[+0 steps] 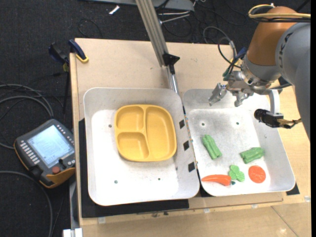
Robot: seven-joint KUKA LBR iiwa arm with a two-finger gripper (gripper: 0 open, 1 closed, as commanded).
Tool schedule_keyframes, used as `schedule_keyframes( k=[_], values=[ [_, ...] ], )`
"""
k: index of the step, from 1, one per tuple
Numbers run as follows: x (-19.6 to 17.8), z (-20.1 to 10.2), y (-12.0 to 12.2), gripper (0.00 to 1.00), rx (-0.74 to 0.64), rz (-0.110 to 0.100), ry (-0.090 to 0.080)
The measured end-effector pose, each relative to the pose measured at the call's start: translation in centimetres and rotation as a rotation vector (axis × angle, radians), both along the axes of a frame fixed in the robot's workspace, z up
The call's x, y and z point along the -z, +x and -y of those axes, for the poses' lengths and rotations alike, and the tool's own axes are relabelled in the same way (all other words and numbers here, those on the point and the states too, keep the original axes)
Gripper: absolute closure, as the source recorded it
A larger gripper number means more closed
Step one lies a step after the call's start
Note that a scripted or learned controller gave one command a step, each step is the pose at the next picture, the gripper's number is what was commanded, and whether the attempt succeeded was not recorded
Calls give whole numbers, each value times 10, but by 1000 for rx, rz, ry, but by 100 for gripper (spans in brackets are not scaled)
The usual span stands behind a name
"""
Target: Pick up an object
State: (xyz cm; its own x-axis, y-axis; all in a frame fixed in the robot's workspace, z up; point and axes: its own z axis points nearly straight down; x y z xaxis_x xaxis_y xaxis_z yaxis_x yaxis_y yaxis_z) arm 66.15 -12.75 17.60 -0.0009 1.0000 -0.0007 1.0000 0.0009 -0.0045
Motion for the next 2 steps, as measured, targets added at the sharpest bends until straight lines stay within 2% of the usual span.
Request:
schedule_keyframes(
  k=[1,2],
  values=[
    [57,5,6,0,1,-2,1],
    [82,5,6,0,0,2,0]
  ],
)
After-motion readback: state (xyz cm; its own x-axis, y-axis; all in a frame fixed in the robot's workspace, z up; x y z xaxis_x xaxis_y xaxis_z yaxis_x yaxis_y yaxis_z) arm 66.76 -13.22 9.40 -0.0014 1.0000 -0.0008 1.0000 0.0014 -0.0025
